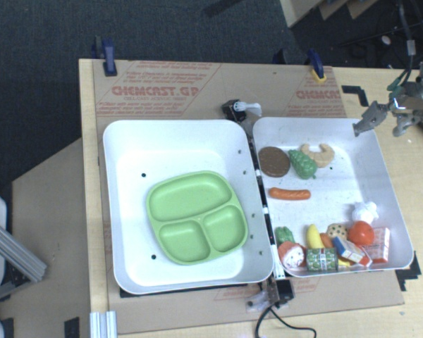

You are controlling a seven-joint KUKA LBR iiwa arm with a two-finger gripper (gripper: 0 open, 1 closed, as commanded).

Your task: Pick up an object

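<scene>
Gripper (385, 117) is seen over the right bin's (381, 182) far right corner, jaws spread wide, nothing held. Toy food is piled at its near edge; sausage (290, 194) lies mid-bin.

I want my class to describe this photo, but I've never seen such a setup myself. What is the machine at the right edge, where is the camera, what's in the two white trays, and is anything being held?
One fixed camera looks down at a slant on a bench. The metal part at the right edge is the gripper of a robot arm reaching in; it hangs over the right bin's far corner with nothing between its fingers. The left bin holds a green divided plate. The right bin holds small toy foods: a brown disc, an orange sausage shape, and a cluster at the near edge. The job is to pick one up; none has been picked up yet.
</scene>
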